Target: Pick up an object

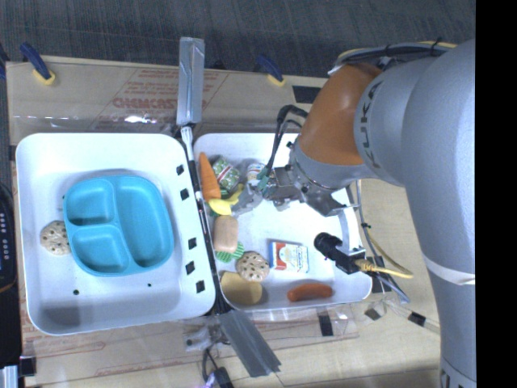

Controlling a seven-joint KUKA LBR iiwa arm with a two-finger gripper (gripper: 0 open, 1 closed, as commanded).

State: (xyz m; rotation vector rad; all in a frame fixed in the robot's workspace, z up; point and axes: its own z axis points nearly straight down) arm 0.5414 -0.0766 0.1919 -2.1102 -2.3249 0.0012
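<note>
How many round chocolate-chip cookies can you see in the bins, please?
2: one round chocolate-chip cookie in the left bin beside the blue tray, another in the right bin; more may be hidden.

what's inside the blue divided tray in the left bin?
All three compartments of the blue tray look bare. A cookie lies beside its left edge on the left bin floor, not in it. What lies under the tray is covered.
</note>
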